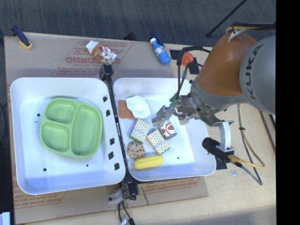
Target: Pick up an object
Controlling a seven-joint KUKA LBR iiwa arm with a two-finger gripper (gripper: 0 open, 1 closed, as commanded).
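Yellow corn lies lengthwise left-right | right bin: corn, cookie, cartons | left bin: green tray | gripper jaws: cannot tell

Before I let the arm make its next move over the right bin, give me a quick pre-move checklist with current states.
1. Hand over the right bin: ok.
2. Target under it, the small red and white carton: ok, right beside the hand.
3. Object seen gripped: cannot tell.
4. Neighbours crowd the target: not ok, two patterned packets lie against it.
5. Yellow corn and cookie out of the path: ok.
6. Green divided plate in the left bin, apart: ok.
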